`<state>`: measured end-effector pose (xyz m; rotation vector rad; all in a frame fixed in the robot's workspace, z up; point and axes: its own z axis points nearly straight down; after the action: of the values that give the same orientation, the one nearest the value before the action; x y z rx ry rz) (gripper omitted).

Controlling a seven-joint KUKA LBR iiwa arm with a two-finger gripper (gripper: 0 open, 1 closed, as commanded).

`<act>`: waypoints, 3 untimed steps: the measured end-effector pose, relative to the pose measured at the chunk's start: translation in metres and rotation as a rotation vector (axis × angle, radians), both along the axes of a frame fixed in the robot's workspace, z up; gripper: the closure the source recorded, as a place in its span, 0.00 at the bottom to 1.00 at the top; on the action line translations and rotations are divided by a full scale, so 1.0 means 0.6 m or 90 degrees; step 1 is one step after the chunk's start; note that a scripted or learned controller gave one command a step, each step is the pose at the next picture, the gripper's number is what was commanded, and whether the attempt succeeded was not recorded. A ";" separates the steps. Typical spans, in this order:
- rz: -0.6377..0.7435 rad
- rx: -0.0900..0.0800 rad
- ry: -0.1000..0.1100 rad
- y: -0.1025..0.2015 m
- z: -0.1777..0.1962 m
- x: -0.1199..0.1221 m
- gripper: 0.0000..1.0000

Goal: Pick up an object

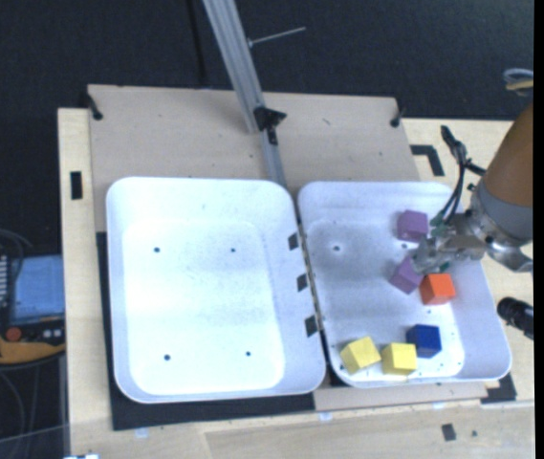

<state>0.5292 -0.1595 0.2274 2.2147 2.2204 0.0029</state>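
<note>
The likeliest target is the lower purple block (406,276), lying in the right bin (348,218) toward its right edge, with the gripper (427,257) directly over its upper right corner. Whether its fingers are spread or closed cannot be told. The orange block (437,288) sits just beside it, so a descent could catch both or nudge the purple one aside. Another purple block (412,224) lies near, toward the far edge; the blue block (424,338) and two yellow blocks (378,355) stay by the near edge.

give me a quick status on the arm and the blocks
Gripper low in right bin, among two purple blocks and orange block. Nothing seen held. Blue block, two yellow blocks at near edge.
</note>
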 end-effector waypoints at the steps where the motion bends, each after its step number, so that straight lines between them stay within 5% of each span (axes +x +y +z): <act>1: 0.000 0.000 -0.001 -0.003 0.088 0.003 1.00; 3: 0.003 0.002 0.003 0.162 0.055 -0.010 1.00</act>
<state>0.5232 -0.0623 0.2604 2.2132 2.2308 0.0017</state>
